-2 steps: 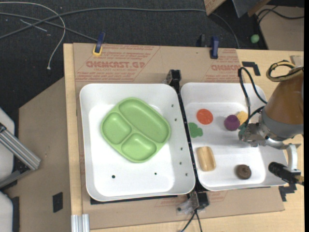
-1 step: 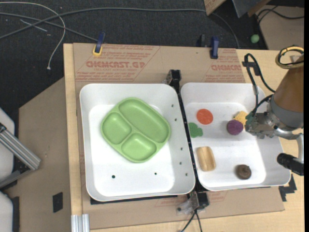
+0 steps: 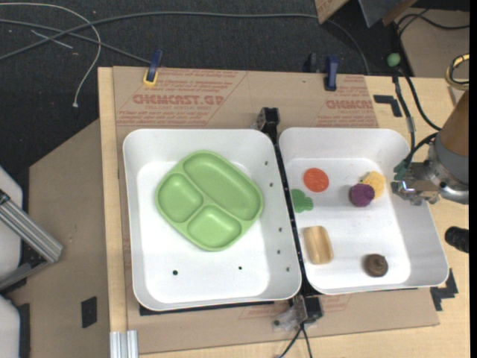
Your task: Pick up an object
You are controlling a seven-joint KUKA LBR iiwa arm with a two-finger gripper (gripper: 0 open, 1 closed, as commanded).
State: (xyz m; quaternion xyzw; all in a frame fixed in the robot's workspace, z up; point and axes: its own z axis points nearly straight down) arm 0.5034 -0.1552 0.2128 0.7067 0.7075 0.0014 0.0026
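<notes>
- Dark grey carpet floor (image 3: 59, 88), far left of and above the claw; thin pale cables (image 3: 67, 28) trail across it.
- Cardboard sheet (image 3: 223, 95) with red print covering the bench, left of the claw.
- Blue clamps (image 3: 154, 64) on the sheet's far edge.
- Metal rail (image 3: 26, 230), far left.

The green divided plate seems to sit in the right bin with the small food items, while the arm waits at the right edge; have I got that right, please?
Not quite: the camera view shows the green divided plate in the left bin. The small food items lie in the right bin, and the arm is at the right edge, as you said.
</notes>
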